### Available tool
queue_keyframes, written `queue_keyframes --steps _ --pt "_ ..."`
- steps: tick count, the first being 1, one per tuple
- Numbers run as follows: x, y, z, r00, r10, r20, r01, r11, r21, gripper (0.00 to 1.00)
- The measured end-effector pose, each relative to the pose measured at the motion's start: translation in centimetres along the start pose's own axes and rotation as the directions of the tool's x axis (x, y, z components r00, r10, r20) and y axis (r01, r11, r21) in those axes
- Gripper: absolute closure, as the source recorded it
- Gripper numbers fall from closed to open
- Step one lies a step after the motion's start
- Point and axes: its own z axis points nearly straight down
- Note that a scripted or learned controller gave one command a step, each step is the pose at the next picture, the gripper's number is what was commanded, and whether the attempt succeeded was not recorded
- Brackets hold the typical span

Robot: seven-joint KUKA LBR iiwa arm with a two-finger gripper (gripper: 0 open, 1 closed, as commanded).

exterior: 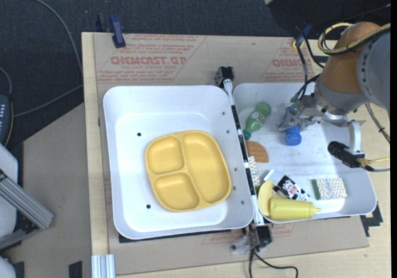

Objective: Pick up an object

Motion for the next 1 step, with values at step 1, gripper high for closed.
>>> queue_keyframes --steps 1 --pt "8.62 -0.46 -9.61 1.0 -0.001 -0.001 0.001 1.0 0.0 1.0"
